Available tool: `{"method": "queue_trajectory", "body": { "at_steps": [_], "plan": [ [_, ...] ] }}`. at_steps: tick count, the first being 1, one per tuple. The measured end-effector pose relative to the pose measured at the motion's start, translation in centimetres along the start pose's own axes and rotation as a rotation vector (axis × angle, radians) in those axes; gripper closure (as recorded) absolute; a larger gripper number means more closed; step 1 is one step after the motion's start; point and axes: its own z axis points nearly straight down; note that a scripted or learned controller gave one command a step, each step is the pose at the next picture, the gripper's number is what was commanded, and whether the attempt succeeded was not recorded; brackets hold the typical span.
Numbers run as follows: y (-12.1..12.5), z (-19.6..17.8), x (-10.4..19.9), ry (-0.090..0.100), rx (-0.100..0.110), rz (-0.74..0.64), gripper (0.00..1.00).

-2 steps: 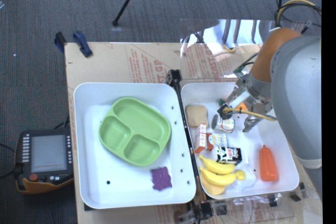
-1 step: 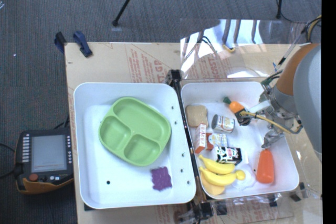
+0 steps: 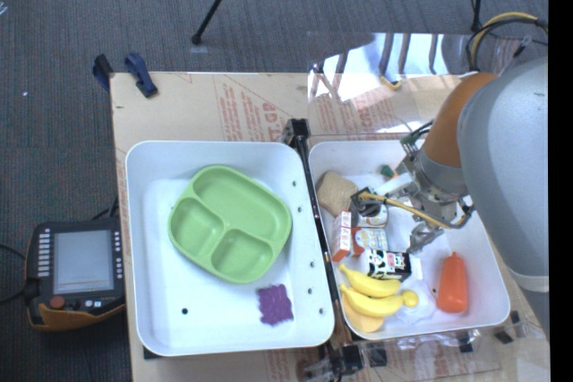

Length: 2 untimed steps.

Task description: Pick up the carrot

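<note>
Two white bins on the bench, and the carrot (image 3: pixel 453 283) lies near the right bin's (image 3: pixel 495 268) right wall, past the bananas (image 3: pixel 376 292). The gripper (image 3: pixel 423 224) hangs just up-left of it, over the cartons, and seems open and empty. Looks like the approach step; next it'd need to shift over the carrot, then drop.

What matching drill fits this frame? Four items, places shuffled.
Items:
1. green plate
2. purple piece
3. carrot
4. bananas

Places:
A. right bin, beside its right wall
B. left bin, middle
C. right bin, near-left corner
D. left bin, nearer the camera than the plate

Pairs: 1-B, 2-D, 3-A, 4-C
</note>
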Motion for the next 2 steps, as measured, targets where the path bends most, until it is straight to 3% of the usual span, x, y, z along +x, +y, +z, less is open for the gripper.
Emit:
{"method": "queue_trajectory", "body": {
  "at_steps": [1,2],
  "plan": [
    [0.0,-0.9,-0.1,-0.004,0.005,0.000,1.00],
    [7.0,-16.0,-2.1,0.014,-0.014,-0.020,1.00]
  ]
}}
